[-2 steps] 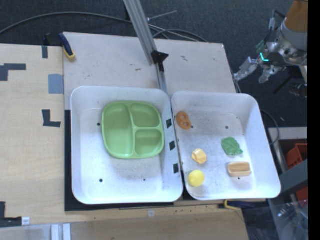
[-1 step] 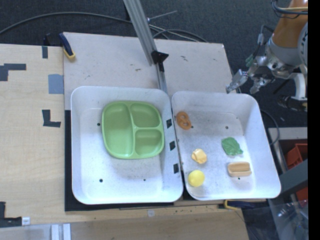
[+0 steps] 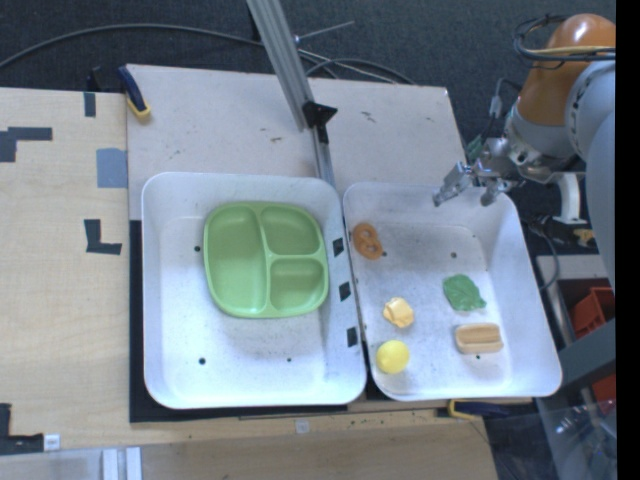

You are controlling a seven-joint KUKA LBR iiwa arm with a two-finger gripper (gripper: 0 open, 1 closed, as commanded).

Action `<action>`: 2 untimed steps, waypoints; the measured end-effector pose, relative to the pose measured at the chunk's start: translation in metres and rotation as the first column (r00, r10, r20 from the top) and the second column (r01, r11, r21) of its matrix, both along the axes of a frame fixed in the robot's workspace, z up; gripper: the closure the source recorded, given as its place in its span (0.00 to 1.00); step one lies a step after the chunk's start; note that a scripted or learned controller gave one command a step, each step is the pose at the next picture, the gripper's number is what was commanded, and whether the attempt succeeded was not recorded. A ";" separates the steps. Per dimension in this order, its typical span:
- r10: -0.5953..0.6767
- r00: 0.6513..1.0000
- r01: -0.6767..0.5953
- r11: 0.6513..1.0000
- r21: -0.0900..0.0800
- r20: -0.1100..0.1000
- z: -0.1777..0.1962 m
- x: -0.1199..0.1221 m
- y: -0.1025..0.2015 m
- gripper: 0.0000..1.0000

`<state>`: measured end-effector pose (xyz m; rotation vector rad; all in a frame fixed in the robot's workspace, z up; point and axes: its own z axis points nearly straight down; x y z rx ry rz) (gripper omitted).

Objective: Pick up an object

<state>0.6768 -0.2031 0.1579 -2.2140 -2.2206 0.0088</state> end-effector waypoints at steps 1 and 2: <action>-0.002 1.000 0.002 1.000 0.000 -0.004 -0.041 0.003 -0.006 0.00; -0.001 1.000 0.001 1.000 -0.002 -0.004 -0.030 0.003 -0.006 1.00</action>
